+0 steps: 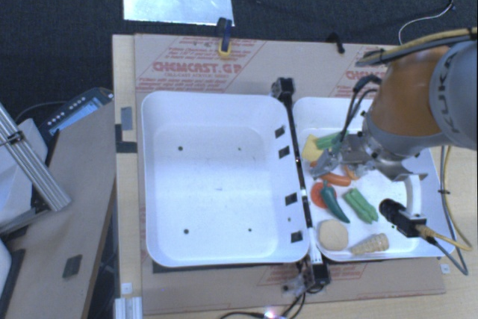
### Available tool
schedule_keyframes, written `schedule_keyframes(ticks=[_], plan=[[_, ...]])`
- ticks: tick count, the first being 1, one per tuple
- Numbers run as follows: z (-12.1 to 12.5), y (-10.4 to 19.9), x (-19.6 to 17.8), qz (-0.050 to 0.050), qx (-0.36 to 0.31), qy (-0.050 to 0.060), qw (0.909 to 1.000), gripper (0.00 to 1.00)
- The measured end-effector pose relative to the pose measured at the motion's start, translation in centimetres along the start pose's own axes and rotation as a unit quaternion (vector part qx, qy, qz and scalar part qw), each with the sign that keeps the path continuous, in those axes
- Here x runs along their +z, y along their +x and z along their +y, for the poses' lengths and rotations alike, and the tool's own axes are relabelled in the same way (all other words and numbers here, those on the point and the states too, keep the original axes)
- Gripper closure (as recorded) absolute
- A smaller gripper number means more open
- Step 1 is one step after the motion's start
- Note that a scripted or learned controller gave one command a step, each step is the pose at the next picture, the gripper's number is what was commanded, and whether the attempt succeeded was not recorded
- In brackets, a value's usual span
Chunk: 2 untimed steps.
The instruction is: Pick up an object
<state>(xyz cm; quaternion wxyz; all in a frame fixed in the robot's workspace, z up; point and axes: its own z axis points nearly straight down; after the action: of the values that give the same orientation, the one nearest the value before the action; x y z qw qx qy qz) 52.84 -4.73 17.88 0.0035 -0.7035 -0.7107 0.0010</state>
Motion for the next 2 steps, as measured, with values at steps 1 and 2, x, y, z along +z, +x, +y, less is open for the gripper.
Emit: schedule_keyframes(ticks=[1,2], plan=[[0.0,-0.5,-1.6,-0.002,0.004,-0.004,1.0000,1.00],[-4.3,1.7,-0.4,-0.001,0.004,-0.001,1.0000,1.00]])
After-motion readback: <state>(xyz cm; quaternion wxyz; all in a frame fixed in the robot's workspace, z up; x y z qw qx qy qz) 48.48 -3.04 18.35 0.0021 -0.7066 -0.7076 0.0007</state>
